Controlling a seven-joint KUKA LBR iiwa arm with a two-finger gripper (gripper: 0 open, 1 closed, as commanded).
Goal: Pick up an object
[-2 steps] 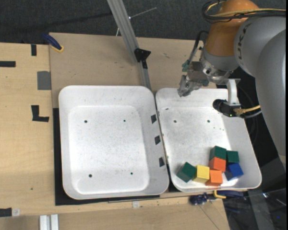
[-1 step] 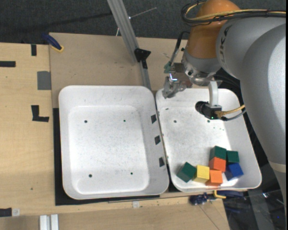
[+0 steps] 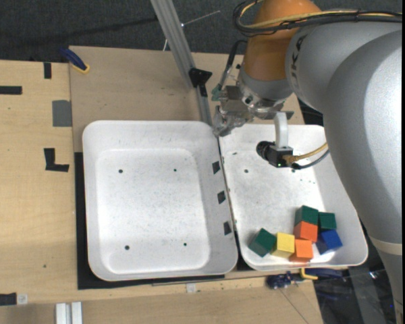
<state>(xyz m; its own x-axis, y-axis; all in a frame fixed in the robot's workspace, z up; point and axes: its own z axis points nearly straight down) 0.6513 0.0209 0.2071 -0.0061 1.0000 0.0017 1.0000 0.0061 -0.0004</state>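
1. Reaching in from the right, the grey arm (image 3: pixel 351 79) hangs its gripper (image 3: pixel 226 121) over the far inner corner of the right bin (image 3: pixel 256 187); its state cannot be told.
2. The blocks (image 3: pixel 300 235) huddle touching in that bin's near right corner: green, yellow, orange, blue.
3. The left bin (image 3: pixel 152 194) lies just beside it on a black mat (image 3: pixel 81 248).
4. The wooden bench (image 3: pixel 27 201) carries black tape marks (image 3: pixel 50 159) and a grey patch (image 3: pixel 61 112).
5. A metal pole (image 3: pixel 179 42) slants up behind the bins, against dark floor (image 3: pixel 67 5).
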